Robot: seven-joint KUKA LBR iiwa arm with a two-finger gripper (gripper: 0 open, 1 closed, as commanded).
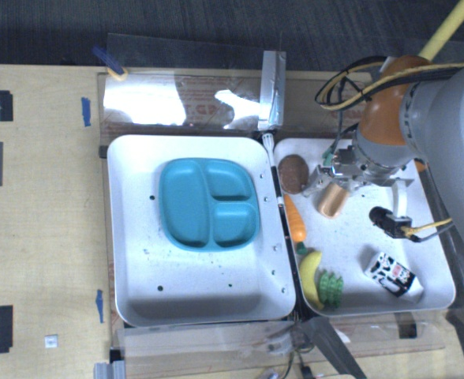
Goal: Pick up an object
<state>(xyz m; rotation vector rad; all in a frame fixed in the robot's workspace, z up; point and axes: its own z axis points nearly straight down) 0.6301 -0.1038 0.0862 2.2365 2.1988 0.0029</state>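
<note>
The gripper is seen low over the rear left part of the right bin, and whether it is released or clenched cannot be told from this view. A tan cylinder lies just below it, tilted, and whether it is touched cannot be judged. The approach step appears to be in hand; a descent and a firm closing would be called for next. A brown round object lies just beside to the left, an orange carrot below that. The arm is reached in from the right, its wrist bent downward, the orange band above. A blue tray lies in the left bin.
</note>
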